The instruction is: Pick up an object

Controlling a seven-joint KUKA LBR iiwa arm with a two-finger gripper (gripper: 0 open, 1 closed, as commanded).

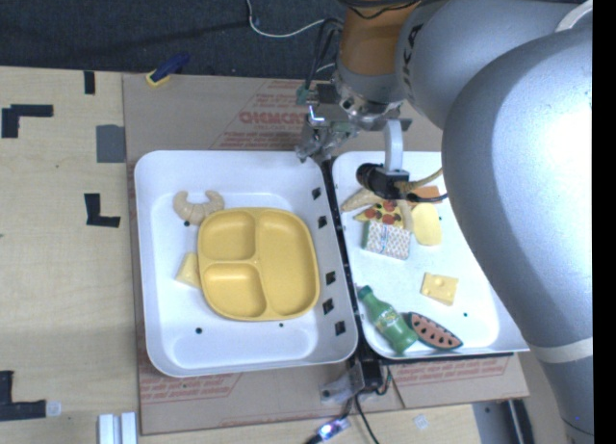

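- Nearest me, bottle (385, 322) and melon slice (433, 330) lie flat against the right bin's (481, 309) near wall; the wall hampers a grasp there.
- Cheese (440, 287) lies alone on bare floor with room all round; I judge it the easiest pick.
- Plate (258, 264) takes up most of the left bin (154, 269), leaving narrow margins.
- Box (387, 238) sits in a crowded cluster close to the shared wall.
- Croissant (197, 205) lies loose beside the plate's far rim.
- Gripper (322, 139) hangs over the far end of the shared wall, with nothing seen in it; released or clenched, I cannot tell. No object is picked yet.
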